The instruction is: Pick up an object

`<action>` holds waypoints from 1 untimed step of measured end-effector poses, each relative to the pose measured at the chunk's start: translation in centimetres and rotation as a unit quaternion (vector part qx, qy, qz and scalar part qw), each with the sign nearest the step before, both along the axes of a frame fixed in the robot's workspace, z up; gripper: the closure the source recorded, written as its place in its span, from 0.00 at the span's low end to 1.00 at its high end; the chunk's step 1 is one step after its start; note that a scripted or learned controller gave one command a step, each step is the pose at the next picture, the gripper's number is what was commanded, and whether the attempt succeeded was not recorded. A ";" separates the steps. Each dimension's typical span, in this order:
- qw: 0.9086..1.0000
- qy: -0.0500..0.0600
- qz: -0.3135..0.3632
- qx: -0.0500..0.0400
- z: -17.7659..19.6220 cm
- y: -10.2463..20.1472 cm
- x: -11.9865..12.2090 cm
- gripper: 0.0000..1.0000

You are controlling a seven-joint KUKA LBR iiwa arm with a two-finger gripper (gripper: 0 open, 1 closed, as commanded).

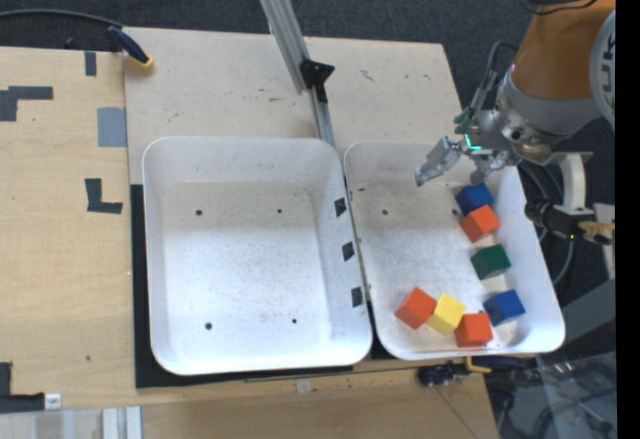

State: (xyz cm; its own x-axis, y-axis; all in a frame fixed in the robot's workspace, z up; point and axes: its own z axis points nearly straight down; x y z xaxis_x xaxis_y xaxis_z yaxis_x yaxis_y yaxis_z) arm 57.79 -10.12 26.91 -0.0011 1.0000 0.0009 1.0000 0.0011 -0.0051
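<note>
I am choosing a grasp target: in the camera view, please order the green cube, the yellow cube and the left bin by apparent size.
1. left bin, by far
2. green cube and yellow cube: they look alike, so no ranking

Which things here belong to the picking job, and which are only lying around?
For the job: gripper; blue cube, orange cube, green cube, yellow cube in the right bin.

Lying around: left bin; black cable; metal rail.
</note>
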 end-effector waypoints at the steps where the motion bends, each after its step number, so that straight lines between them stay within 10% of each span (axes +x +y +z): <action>1: 1.000 -0.002 0.000 0.000 0.2 0.0 0.1 0.00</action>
State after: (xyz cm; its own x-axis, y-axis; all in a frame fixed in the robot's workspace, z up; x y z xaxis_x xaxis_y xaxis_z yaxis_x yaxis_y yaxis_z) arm 57.86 -10.14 27.13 -0.0020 1.0000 0.0000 1.0000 0.0020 -0.0010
